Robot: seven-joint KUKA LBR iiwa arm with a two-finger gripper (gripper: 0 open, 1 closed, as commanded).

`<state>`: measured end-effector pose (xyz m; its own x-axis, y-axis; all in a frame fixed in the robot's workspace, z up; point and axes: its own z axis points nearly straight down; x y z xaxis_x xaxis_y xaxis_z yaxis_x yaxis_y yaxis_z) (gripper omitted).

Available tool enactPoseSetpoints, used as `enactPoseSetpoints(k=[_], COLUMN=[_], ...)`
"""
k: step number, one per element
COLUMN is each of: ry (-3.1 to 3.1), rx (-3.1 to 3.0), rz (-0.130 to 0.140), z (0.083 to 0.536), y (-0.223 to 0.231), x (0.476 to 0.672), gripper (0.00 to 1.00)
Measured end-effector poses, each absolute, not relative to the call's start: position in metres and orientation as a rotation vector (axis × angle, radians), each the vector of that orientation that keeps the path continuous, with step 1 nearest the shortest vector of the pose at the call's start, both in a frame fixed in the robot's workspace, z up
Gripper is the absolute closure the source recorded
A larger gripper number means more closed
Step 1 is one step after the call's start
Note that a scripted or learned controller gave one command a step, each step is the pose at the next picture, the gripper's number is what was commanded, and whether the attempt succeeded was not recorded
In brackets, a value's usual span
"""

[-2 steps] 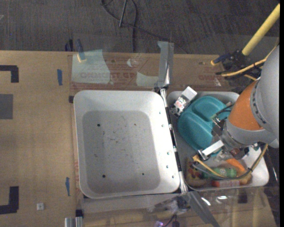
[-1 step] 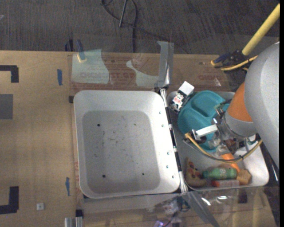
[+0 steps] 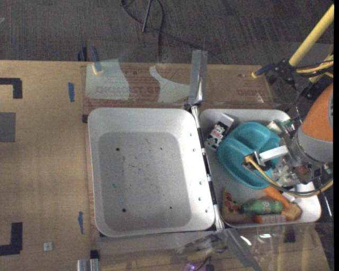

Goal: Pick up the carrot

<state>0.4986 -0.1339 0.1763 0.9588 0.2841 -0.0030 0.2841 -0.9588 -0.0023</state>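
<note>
The carrot (image 3: 277, 195) is seen near the front edge of the right bin (image 3: 312, 211), just beside a teal dish (image 3: 249, 148). The gripper (image 3: 286, 172) is poised just above it — its grasp cannot be judged.

A pale wooden worktop (image 3: 42, 174) fills most of the view, marked with black tape corners (image 3: 13, 87) at its left edge and short strips of blue tape (image 3: 71, 91). A brown cardboard sheet (image 3: 233, 84) with red lettering lies along its far side. Beyond the worktop runs dark grey carpet (image 3: 63, 26), crossed by black cables (image 3: 145, 16). A yellow pole (image 3: 313, 35) slants in at the upper right. Lighting is soft and even.
</note>
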Motion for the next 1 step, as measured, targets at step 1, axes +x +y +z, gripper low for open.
enactPoseSetpoints(k=[1], ry=[-0.453], rx=[-3.107], rz=[0.005], z=[0.1763], y=[-0.1333], x=[0.4987], gripper=[0.00])
